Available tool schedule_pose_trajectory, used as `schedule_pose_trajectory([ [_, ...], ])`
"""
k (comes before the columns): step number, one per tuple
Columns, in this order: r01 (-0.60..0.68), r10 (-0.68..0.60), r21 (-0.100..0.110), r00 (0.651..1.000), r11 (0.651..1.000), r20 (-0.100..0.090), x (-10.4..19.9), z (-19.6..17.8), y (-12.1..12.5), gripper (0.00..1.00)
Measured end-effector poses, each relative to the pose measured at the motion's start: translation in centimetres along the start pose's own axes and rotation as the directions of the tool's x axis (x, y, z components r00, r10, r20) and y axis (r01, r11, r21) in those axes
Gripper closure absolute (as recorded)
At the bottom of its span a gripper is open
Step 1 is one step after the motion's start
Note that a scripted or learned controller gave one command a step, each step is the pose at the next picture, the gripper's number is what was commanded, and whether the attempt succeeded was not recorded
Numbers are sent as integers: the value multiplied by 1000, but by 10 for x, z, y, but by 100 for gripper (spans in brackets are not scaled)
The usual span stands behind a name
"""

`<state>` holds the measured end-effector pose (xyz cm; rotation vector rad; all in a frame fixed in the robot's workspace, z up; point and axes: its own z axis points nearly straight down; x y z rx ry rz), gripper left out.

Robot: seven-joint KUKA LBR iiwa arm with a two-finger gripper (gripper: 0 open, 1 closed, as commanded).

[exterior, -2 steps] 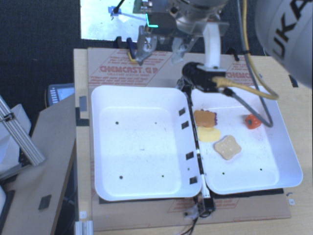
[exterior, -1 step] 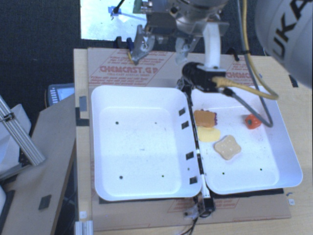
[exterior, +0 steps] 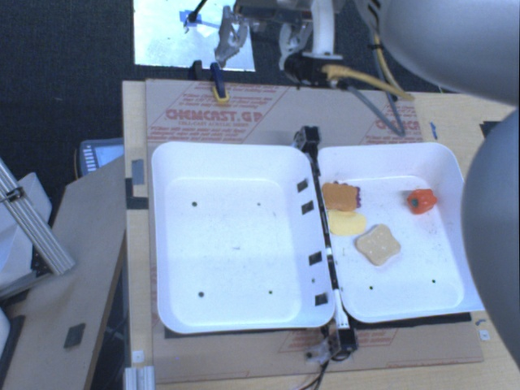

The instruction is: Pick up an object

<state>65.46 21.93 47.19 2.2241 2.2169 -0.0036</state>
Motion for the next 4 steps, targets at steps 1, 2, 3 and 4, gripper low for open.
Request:
schedule_pose_trajectory([
  [1,10,-10,-6,1000,1000,-4,2,-17,-4,100],
  [2,8,-8,-7,1000,1000,-4,16,-50,14,100],
  [3,9,-9,-4,1000,1000,-4,15,-64,14,100],
  [4,9,-9,-3,1000,1000,-3,15,-63,13,0],
])
